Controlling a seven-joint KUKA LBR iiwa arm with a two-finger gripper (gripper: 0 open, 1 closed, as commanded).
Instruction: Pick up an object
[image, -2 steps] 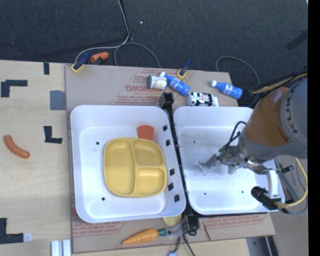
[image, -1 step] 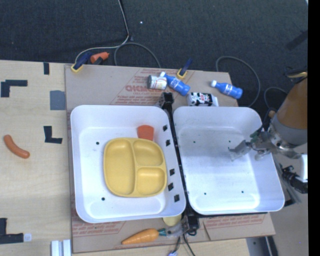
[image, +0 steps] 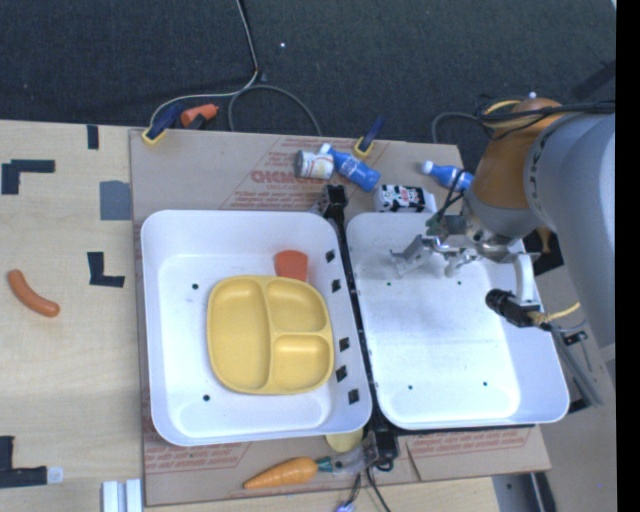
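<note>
We see a yellow plastic divided plate (image: 269, 333) with three compartments lying flat in the left white bin (image: 165, 250), roughly at its middle. A small orange block (image: 292, 264) sits just behind the plate's far edge, touching or nearly touching it. The two-finger gripper (image: 432, 250) hangs over the far part of the right white bin (image: 540, 400), well apart from the plate and block; its metal fingers (image: 408, 255) look spread with nothing between them. The grey arm with its orange band (image: 505, 165) comes in from the right, above that bin's far right corner. Outside the bins, on the brown board (image: 215, 165), we find a white and blue bottle (image: 340, 165) beyond the far rims, an orange carrot toy (image: 282, 473) by the near edge, and an orange sausage-shaped toy (image: 33, 293) on the wooden bench (image: 60, 390) well left of the left bin
</note>
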